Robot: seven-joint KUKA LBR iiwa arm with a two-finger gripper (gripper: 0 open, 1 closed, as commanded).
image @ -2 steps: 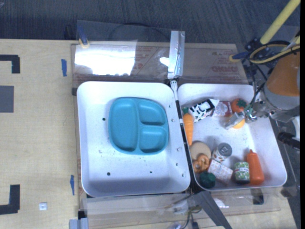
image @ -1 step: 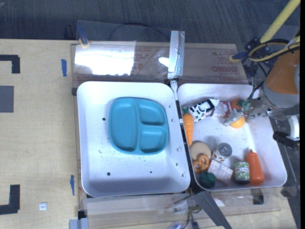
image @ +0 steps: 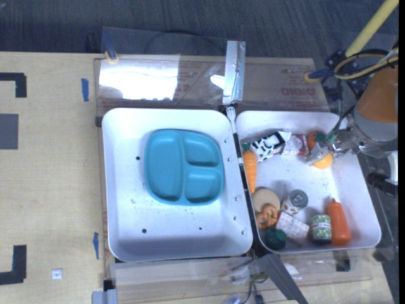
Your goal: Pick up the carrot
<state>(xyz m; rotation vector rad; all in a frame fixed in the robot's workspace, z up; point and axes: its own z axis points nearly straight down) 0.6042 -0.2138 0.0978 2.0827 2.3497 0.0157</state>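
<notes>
Two white bins side by side on the bench. Carrot [image: 250, 170] lying lengthwise against the left wall of the right bin [image: 361, 198], just beside the divide between the bins, tip pointing toward the near edge, untouched. Gripper [image: 326, 147] low over the far right part of the same bin, well apart from the carrot, right above a small orange-yellow piece [image: 323, 161]; jaw state impossible to tell at this angle. Black-and-white carton [image: 268, 144] near the far left corner of that bin, just beyond the carrot's top. Tin can [image: 296, 200] near the middle, a round tan disc [image: 267, 198] between it and the carrot. Orange bottle [image: 339, 221] upright-looking along the near right edge, a green-labelled jar [image: 321, 228] touching its left side. Dark green lump [image: 274, 237] at the near left corner. Left bin [image: 120, 170] carrying a blue divided plate [image: 184, 166] around its middle, slightly toward the far edge.
</notes>
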